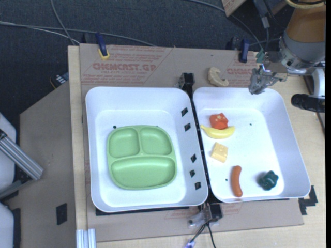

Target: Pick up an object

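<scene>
Claw [257, 88] is being held above the far rim of the right bin [289, 138], nothing seen between its fingers; whether they are apart or together cannot be told.

Five items are being kept in that bin, all apart from the claw: tomato [219, 120] touching banana [217, 132], cheese [220, 152] just below, sausage [236, 180] and a green piece [268, 180] near the front. A green tray [141, 157] is being borne by the left bin [98, 138].
</scene>
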Robot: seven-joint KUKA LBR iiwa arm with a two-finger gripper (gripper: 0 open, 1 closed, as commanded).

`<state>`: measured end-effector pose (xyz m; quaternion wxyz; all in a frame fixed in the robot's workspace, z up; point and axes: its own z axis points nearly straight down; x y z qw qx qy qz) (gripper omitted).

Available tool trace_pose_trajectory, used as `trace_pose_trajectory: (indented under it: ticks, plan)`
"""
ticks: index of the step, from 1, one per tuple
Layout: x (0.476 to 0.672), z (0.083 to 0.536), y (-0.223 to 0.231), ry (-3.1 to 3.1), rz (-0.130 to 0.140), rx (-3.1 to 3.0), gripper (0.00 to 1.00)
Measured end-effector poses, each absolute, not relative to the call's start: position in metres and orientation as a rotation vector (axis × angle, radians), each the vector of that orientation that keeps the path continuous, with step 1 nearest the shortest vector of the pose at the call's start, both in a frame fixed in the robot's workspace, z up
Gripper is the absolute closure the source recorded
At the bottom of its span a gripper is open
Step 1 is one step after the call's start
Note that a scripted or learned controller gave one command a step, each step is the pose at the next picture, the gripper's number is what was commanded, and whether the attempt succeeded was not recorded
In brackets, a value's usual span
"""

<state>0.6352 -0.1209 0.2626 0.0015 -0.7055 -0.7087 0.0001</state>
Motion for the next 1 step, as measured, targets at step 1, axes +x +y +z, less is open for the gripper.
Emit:
trace_pose_trajectory:
  ticks: [1]
  plan:
    - [0.6343, 0.2668, -0.0691, -2.226, -0.001, -2.213, 1.0]
